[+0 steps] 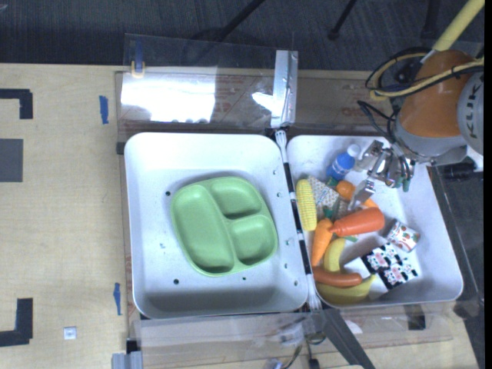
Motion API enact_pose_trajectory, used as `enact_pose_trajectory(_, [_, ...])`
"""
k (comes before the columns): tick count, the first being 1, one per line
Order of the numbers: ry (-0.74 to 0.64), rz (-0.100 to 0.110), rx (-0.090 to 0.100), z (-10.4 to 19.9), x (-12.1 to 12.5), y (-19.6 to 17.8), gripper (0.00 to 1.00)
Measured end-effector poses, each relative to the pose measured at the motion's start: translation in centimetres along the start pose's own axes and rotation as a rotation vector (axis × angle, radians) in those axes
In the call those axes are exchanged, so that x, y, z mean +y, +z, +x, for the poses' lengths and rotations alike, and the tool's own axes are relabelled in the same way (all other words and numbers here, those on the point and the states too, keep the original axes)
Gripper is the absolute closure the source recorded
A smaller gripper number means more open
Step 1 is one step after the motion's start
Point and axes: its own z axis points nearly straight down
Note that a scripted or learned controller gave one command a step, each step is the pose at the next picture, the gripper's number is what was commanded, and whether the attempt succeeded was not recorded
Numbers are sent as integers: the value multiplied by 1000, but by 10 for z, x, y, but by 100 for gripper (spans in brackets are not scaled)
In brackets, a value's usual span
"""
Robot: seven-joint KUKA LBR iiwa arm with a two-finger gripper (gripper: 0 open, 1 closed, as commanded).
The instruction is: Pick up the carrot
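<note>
The carrot (322,242) lies in the right bin (442,244), close against its left wall, a short orange cone slanting from the near left up toward the far right; its fat end touches a longer orange-red sausage-like piece (358,222) just beyond it, a corn cob (306,204) stands just to its far side along the wall, and a banana (344,277) curls along its near right side. The pincer (377,177) hangs over the far part of that bin, above a blue-capped bottle (343,164) and well apart from the carrot; nothing sits between its tips, though how wide it is spread I cannot tell from this slant. The left bin (146,229) carries a green divided plate (223,224); it plays no part here. To do this step well, I judge the arm should travel toward the near left until it is over the carrot's middle; turn the wrist so the closing line crosses the carrot's narrow width; then descend straight, since the wall, cob and banana leave little room and a skewed approach would likely nudge the neighbours or catch the sausage-like piece instead.
</note>
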Motion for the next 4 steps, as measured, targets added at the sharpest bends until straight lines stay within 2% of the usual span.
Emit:
enact_pose_trajectory(1, [-391,3,5,-17,-9,-22,0])
enact_pose_trajectory(2, [-847,2,6,-23,-59,-56,0])
enact_pose_trajectory(3, [-1113,5,2,12,-10,-15,0])
enact_pose_trajectory(4, [-1392,-2,6,-52,-33,-73,0])
